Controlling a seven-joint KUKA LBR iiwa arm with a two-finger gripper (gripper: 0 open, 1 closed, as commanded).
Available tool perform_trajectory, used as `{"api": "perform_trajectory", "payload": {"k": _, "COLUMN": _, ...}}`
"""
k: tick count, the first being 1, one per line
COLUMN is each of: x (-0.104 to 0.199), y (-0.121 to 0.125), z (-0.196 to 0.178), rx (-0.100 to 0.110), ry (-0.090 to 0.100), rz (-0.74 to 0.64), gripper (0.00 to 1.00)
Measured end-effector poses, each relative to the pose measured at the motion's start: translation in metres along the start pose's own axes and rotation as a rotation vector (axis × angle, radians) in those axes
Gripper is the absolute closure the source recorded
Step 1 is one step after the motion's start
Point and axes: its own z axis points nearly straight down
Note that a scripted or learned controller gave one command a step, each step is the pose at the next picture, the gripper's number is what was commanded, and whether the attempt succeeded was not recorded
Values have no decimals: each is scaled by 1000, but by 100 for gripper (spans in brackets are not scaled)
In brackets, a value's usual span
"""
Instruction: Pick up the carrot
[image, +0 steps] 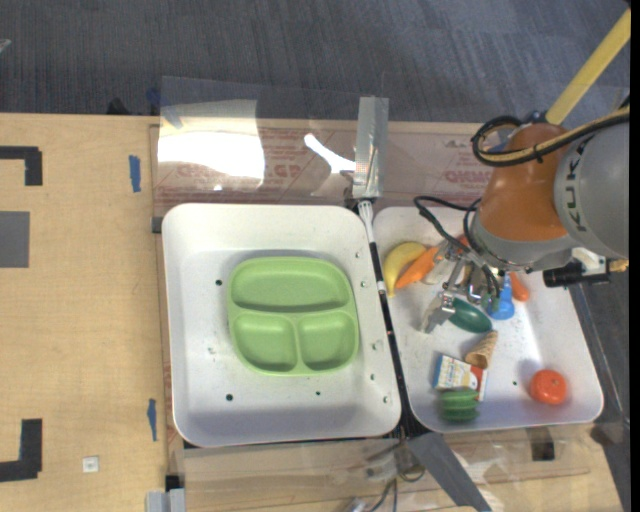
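The slim orange carrot (424, 264) lies in the upper left part of the right-hand shallow white bin (585, 345), touching a curved yellow banana (401, 262). The grey two-finger gripper (447, 305) hangs just below and right of it, over a dark green rounded piece (470, 319); whether its jaws stand wide or narrow I cannot tell, and nothing is plainly held between them.

The likely trouble is a miss. Carrot and banana lie pressed together, so a closing grip could catch the banana instead, or nudge both aside. The green piece beneath the gripper could also be taken by mistake.

By count: two white bins, the left bin (190, 300) holding one light green divided plastic tray (293, 313). In the right bin I see one carrot, one banana, one round orange-red fruit (548, 387), one small printed carton (455, 374), one green ridged disc (459, 405), one tan cone-like piece (484, 348) and a blue item (503, 306), partly hidden.
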Motion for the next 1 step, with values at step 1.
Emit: {"api": "perform_trajectory", "payload": {"k": 1, "x": -37, "y": 10, "z": 2, "rx": 3, "ry": 12, "rz": 216, "gripper": 0}}
